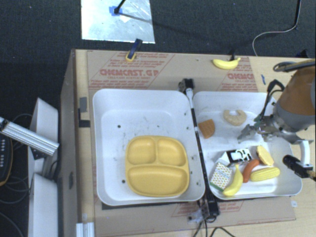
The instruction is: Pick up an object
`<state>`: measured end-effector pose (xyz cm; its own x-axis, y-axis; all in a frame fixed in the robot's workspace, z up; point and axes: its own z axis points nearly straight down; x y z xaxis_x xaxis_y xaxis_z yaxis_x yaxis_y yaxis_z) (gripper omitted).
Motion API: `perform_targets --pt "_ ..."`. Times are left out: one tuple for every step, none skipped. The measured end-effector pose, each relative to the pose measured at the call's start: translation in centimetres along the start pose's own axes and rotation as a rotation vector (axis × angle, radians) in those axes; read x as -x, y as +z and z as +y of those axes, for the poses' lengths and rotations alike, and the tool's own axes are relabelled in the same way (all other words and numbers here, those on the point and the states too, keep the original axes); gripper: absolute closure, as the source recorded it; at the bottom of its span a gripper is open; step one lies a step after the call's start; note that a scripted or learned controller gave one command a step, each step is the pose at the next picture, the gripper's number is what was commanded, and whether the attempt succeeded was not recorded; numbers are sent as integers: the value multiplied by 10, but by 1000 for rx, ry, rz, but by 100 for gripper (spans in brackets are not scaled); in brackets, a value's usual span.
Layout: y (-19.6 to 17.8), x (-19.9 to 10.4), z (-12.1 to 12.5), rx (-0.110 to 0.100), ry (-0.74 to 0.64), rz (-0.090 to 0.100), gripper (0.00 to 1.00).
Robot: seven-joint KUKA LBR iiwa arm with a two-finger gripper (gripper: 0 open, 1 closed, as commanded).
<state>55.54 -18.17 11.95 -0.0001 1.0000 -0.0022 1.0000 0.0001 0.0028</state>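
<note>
The right bin (217, 100) holds several toy foods. A beige ring-shaped pastry (234, 116) lies near its back, and a brown biscuit (206, 128) sits by its left wall. Along the front lie a black-and-white box (240, 155), a printed packet (221, 175), a banana (234, 182), a red sausage (251, 167), a corn cob (265, 173) and a yellow wedge (265, 155). My gripper (250, 131) hangs over the bin's right half, just right of the pastry and above the box. Nothing is visibly held.
The left bin (111, 107) carries a yellow divided plate (158, 165). A second banana (226, 62) rests on the cardboard behind the right bin, with a blue and yellow clip (133, 48) at the back edge. The arm's orange band (301, 93) overhangs the right bin's right side.
</note>
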Motion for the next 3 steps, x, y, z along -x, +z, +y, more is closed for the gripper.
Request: perform_targets --pt "35 12 -34 -2 0 1 0" --pt "35 -59 13 -1 -4 3 0" --pt "35 -16 -22 -2 0 1 0"
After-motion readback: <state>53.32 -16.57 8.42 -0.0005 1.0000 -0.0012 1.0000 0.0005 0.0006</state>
